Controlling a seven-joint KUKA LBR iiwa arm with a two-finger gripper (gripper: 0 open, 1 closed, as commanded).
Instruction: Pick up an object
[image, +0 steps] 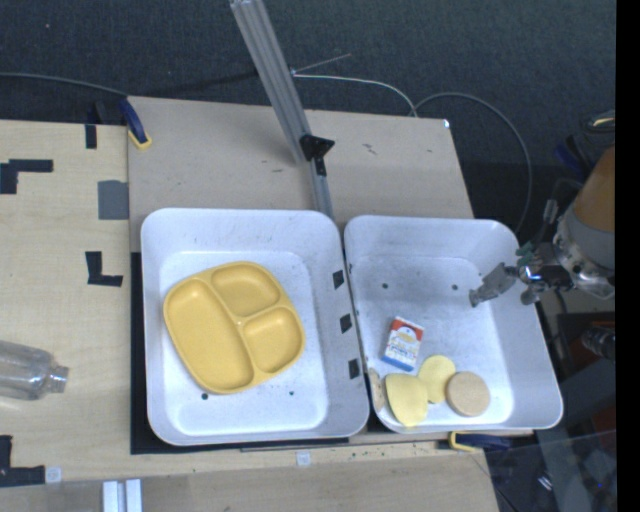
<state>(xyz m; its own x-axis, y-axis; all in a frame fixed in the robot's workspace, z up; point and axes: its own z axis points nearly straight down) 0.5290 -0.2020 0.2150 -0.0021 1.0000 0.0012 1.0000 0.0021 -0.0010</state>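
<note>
Bins: two; left bin (160, 300), right bin (520, 350).
Left bin: one yellow divided plate (233, 325).
Right bin: one small carton (403, 343), two pale yellow pieces (405, 398) and (437, 375), one tan round biscuit (467, 393).
Gripper (490, 286): at right bin's right rim, holding nothing; finger state cannot be told.
Carton: lower left of gripper, well apart; white with red and blue print, lying flat.

right bin (440, 245): rear floor open | front blocked: small carton (403, 344), yellow pieces (420, 388), tan disc (467, 393)
</note>
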